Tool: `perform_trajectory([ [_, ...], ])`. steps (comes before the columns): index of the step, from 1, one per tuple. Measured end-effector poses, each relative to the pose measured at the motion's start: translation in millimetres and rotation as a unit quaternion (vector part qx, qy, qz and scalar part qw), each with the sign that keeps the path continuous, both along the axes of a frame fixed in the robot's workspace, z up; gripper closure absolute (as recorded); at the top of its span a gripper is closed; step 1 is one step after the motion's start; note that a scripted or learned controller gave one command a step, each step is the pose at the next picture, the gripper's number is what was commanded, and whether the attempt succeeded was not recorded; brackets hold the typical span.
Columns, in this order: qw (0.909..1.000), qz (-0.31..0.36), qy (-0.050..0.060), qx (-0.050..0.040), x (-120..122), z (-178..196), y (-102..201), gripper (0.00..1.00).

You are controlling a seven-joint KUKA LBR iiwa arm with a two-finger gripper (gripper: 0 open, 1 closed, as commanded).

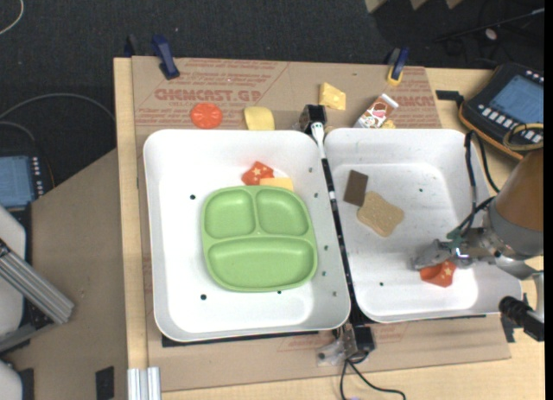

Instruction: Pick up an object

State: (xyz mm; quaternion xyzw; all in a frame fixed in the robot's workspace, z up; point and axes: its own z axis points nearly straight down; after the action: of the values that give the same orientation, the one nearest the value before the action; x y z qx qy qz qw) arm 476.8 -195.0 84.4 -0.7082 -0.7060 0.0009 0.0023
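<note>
Camera view — cardboard bench [285,87], dark floor [69,9]

Cardboard-topped bench [216,87], two white bins [173,217], orange disc [206,115], yellow pieces [258,118], small carton [376,113]

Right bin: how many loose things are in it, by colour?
Dark brown: 1, a square piece
Tan: 1, a bread-like slice
Red: 1, a small item beside the hand
Total: 3
</note>
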Motion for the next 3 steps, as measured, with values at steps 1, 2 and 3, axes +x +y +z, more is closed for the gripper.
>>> perform_trajectory([
  [1, 1.0000, 0.000, -0.003, -0.0015, 2.4, 10.5, 0.1, 1.00],
  [2, 1.0000, 0.000, -0.003, -0.0013, 2.2, 9.9, 0.2, 0.00],
  [3, 1.0000, 0.005, -0.008, -0.0015, 4.9, 122.6, 64.3, 0.00],
])
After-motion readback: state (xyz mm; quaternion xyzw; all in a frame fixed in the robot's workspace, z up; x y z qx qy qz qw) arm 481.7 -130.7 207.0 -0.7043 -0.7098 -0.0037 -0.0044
